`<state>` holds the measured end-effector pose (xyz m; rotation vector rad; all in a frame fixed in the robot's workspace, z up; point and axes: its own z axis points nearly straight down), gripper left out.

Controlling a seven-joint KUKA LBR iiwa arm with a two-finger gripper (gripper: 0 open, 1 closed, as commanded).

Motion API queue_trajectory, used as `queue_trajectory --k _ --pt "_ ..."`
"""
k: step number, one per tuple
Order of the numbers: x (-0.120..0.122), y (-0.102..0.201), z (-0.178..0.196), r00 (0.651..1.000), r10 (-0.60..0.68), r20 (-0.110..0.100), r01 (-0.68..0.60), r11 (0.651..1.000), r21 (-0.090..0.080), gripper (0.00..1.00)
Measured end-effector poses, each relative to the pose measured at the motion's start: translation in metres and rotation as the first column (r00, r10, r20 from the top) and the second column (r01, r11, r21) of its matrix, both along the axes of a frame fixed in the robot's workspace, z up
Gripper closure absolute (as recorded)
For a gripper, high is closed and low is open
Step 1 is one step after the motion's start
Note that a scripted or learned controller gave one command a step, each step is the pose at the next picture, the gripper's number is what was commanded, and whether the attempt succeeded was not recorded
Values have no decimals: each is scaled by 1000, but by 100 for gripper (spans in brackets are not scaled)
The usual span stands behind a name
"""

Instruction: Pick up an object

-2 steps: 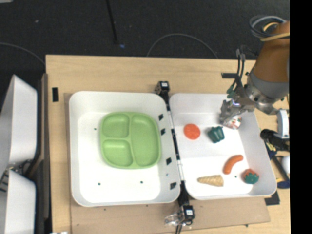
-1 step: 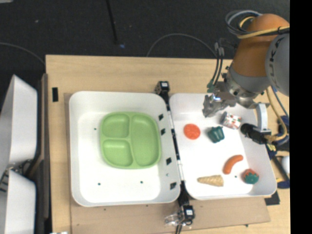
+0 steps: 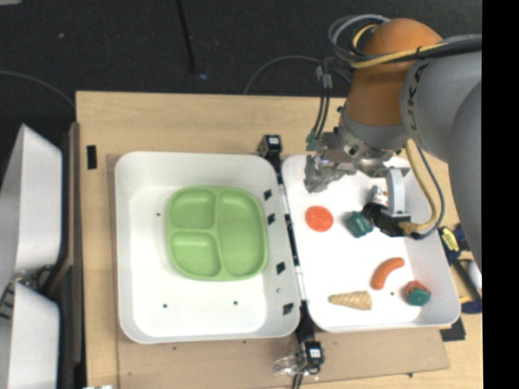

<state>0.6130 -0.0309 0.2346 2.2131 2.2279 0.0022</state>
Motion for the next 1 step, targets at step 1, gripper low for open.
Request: queue_trajectory --k 1 --pt "7 58 12 1000 2 1 -2 1000 2 100"
